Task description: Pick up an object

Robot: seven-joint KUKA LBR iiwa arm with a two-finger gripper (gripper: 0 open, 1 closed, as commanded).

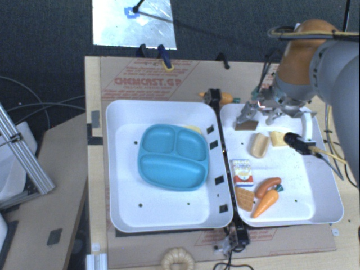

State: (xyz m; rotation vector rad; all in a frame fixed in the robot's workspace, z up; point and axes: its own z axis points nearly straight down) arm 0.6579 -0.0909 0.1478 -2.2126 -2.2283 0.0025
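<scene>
The gripper (260,112) hangs over the far end of the right bin (323,207), its fingers blurred, so whether they are spread or closed cannot be told. A brown flat piece (246,125) lies right under it. Nearer, a carrot (265,203) points its tip toward the bin's near-left, beside a sausage (267,186) and a small carton (242,171). The left bin (121,207) bears a blue divided plate (174,156), with bare floor around it.
</scene>
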